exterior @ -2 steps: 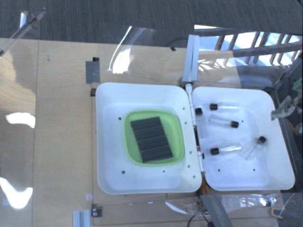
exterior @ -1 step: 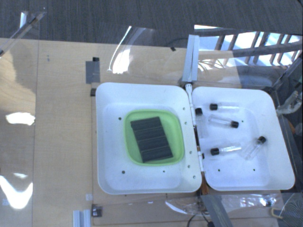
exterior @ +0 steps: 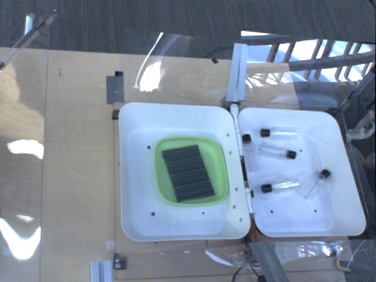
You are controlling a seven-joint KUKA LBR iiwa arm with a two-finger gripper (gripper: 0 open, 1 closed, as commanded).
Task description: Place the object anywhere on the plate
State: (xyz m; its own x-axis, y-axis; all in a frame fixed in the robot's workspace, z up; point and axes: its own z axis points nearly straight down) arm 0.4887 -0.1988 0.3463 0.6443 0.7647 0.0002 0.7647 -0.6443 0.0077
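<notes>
Wooden bench [exterior: 59, 157], two white bins. Left bin [exterior: 135, 216]: green plate [exterior: 220, 169] under dark grid block [exterior: 188, 173]. Right bin [exterior: 346, 210]: clear vials [exterior: 277, 151] scattered, awaiting pickup.

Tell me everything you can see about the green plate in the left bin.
The green plate is a light green, squarish dish with rounded corners and a raised rim, plastic by its look. It lies flat near the middle of the left bin, resting on the bin floor. A dark grey ribbed rectangular block lies on it, turned slightly off the plate's edges and covering most of its centre.
</notes>
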